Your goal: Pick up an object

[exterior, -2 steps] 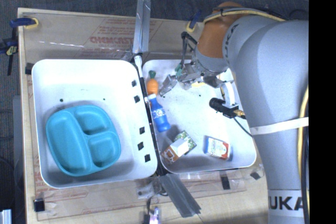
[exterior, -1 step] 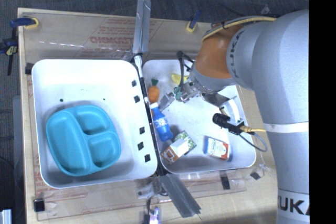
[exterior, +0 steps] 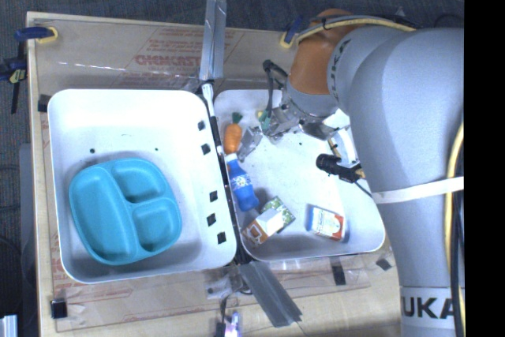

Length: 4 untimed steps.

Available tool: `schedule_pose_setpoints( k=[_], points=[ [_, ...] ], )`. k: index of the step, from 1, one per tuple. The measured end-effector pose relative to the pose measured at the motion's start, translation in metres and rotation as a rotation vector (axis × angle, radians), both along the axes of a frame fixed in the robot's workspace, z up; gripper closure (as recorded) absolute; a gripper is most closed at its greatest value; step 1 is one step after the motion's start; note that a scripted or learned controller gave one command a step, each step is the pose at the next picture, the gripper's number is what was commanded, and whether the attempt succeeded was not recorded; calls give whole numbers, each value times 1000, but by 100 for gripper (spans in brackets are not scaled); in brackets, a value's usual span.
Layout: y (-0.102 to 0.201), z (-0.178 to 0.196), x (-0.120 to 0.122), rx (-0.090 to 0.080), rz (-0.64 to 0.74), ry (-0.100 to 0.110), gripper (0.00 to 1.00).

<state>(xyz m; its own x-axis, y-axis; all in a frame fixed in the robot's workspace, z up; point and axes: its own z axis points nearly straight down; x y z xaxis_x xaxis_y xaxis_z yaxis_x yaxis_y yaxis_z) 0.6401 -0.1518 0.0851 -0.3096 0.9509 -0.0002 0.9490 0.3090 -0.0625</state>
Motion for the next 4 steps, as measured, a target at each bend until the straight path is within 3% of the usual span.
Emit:
schedule_pose_setpoints(
  k=[1, 2, 3, 4],
  points=[
    [16, 10, 7, -5, 129, -29, 0],
    [24, 21, 11, 5, 137, -40, 100],
    [74, 108, 17, 22, 99, -59, 100],
    [74, 108, 17, 22, 99, -58, 0]
  ],
)
